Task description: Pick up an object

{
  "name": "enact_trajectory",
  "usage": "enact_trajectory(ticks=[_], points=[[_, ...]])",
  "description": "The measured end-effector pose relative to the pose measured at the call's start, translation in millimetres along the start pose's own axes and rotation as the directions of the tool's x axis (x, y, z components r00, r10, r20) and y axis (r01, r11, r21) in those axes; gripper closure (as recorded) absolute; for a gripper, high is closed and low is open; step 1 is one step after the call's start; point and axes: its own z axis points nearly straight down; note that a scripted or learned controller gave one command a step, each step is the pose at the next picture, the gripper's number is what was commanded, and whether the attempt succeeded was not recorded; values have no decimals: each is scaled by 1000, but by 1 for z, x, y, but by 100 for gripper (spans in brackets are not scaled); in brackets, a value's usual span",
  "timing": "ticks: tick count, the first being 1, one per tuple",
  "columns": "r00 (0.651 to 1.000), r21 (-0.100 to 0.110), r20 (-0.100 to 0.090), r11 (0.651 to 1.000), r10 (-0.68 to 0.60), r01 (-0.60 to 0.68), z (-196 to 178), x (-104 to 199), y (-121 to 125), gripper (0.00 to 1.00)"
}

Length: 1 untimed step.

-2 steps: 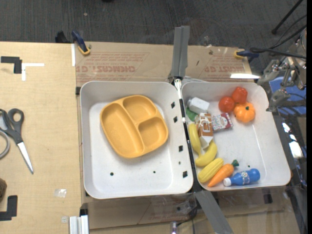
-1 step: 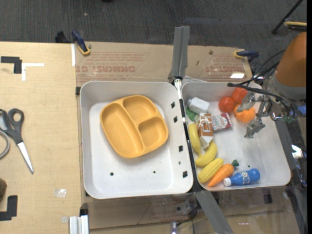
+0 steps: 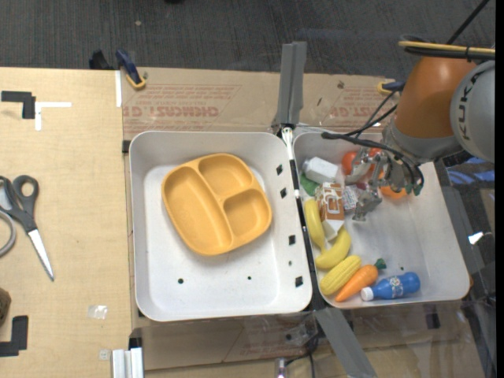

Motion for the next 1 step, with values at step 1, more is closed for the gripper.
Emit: enact_trajectory(ticks=[1], points=[[994,3,28,994,106,-106,-4,-10,31,0]])
